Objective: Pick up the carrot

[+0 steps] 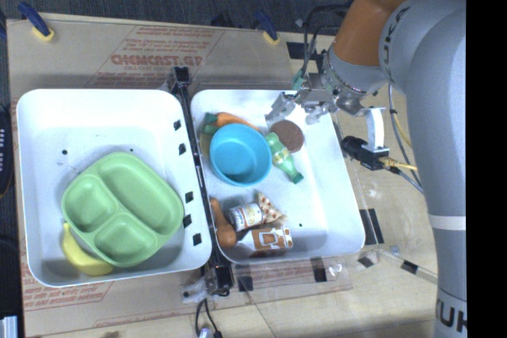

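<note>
A: What sits in the left bin (32, 170)?

B: A green divided plate (123, 206), lying over a yellow thing (79, 259) at the near corner.

A: And the right bin (337, 202)?

B: A blue bowl (239, 153) in the middle. The carrot (232, 120) lies at the far side, touching the bowl's rim beside a green piece. A green bottle (283, 156) and a brown disc (288, 136) lie right of the bowl. Nearer are a small jar (245, 215) and a packet (272, 237).

A: The tool (299, 108)?

B: Over the bin's far right corner, fingers spread apart, nothing between them, apart from the carrot.

The bench (396, 249) carries 2 white bins, left (32, 170) and right (333, 194), side by side.
</note>
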{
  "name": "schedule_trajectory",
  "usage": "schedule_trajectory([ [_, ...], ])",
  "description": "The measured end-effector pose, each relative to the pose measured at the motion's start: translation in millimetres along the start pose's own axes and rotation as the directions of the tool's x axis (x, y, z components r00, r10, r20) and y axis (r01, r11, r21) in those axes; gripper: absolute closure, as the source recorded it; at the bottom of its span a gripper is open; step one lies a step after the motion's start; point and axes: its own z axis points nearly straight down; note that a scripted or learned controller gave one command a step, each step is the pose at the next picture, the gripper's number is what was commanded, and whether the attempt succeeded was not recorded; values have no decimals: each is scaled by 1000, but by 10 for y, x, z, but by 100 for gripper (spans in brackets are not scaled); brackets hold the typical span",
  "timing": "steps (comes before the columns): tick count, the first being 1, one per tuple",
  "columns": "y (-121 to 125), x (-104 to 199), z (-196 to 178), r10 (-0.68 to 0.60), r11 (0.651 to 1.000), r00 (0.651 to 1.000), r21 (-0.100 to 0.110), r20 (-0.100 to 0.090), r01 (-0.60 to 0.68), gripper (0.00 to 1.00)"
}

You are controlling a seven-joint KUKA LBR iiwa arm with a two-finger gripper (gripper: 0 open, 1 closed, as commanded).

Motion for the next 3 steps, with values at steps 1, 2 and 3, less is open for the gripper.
schedule_trajectory([
  [1,38,287,1095,88,996,996,-3,1,-88,0],
  [2,358,286,758,-184,983,983,-1,3,184,0],
  [3,361,183,412,-304,953,953,-6,5,304,0],
])
